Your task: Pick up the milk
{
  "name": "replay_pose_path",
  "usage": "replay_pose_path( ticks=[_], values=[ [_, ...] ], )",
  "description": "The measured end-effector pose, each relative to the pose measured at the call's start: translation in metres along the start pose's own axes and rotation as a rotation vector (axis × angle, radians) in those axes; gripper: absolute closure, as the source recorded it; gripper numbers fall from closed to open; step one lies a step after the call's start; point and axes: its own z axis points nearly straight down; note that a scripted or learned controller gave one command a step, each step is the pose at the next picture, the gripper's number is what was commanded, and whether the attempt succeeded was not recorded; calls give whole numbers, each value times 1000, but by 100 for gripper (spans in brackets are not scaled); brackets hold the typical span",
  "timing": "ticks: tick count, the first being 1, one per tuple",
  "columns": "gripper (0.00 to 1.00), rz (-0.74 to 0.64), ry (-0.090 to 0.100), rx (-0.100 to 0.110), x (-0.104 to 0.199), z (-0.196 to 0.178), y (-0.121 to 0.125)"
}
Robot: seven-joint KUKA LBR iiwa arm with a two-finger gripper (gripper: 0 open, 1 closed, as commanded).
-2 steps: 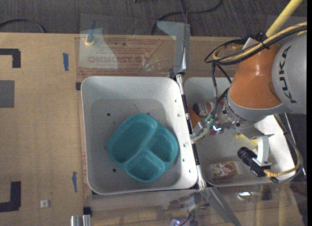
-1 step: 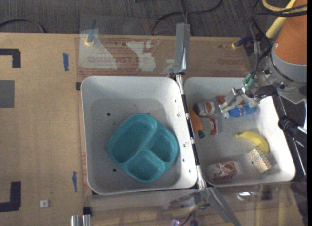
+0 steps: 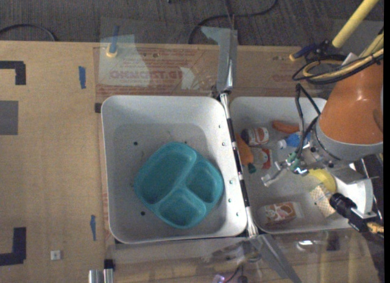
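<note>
The milk (image 3: 281,213) is a small brown-and-white carton lying flat near the front edge of the right bin (image 3: 268,111). My gripper (image 3: 283,169) hangs over the middle of that bin, behind the carton and apart from it. Nothing shows in its grasp. The grey arm with its orange band (image 3: 353,114) comes in from the right and covers the bin's right side.
Around the gripper lie a small can (image 3: 259,135), an orange carrot (image 3: 285,126), a red-and-white item (image 3: 264,157), a blue piece (image 3: 294,140), a yellow lemon (image 3: 324,179) and a cracker (image 3: 318,197). The left bin (image 3: 122,117) holds a teal divided plate (image 3: 178,183).
</note>
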Motion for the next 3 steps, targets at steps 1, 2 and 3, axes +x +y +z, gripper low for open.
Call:
replay_pose_path(
  ticks=[1,2,3],
  values=[
    [0,-59,-3,-3,-11,-226,7],
    [0,180,0,0,-86,-15,-12],
    [0,1,-4,-10,-36,121,-8]
  ],
)
